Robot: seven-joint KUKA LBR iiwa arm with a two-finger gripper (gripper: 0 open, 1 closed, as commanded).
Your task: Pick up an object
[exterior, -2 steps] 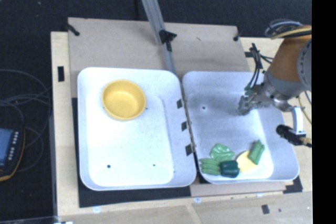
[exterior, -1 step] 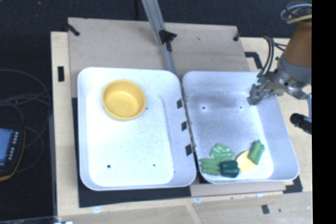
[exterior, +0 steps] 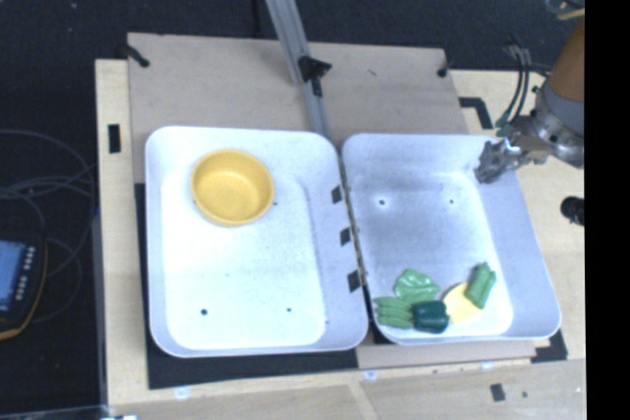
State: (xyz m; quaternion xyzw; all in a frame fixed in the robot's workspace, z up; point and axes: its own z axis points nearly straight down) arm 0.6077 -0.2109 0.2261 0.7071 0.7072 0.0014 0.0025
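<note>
A yellow bowl (exterior: pixel 232 187) sits in the upper part of the left bin (exterior: pixel 177 300). In the right bin (exterior: pixel 423 202), a small pile lies at the near end: a light green piece (exterior: pixel 413 285), a dark teal block (exterior: pixel 429 315), a yellow piece (exterior: pixel 460 302) and a green piece (exterior: pixel 480 283) leaning on it. My gripper (exterior: pixel 491 162) hangs at the far right rim of the right bin, well away from the pile, with nothing seen in it.
A grey metal bar (exterior: pixel 285 15) slants down from the top to the gap between the bins. The arm's wrist and cables (exterior: pixel 551 113) stand at the right edge. A handheld device (exterior: pixel 15 280) lies off the bench at left.
</note>
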